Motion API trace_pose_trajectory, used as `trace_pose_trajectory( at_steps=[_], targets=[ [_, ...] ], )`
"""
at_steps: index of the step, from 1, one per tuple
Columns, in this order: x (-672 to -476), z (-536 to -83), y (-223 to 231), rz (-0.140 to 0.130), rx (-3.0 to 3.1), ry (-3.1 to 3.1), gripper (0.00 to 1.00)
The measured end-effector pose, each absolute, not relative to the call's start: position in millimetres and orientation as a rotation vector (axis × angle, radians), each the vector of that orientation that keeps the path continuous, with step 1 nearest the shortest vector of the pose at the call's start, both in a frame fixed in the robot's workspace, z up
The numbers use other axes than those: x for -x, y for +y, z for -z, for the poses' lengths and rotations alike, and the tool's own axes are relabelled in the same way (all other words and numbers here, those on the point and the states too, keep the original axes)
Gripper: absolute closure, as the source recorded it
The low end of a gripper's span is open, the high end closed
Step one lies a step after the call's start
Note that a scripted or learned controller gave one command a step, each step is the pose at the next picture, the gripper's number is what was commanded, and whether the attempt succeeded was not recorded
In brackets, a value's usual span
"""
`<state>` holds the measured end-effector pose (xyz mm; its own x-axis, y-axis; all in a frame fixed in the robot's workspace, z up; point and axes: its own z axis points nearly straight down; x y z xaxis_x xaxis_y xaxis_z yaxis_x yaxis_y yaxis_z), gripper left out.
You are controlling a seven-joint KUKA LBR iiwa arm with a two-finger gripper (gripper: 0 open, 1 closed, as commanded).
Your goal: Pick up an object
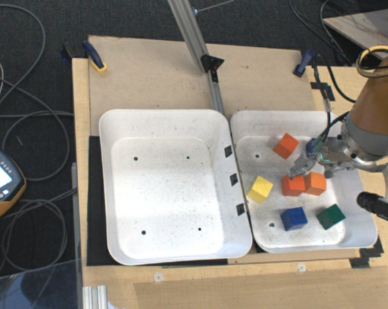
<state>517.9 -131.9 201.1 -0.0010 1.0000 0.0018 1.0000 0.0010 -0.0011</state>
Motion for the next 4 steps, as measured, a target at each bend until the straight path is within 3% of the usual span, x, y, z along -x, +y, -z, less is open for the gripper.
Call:
trace_pose_trajectory(
  at_steps=[1,3,4],
  targets=[
    [-518.0,-201.2,-131.9,0.001,2.22,-2.221,0.0],
    [-517.0,-108.1,-131.7,0.0,2.221,-2.218,0.0],
    [-518.0,-119.9,-131.2,0.004,2.221,-2.222,1.0]
  ],
)
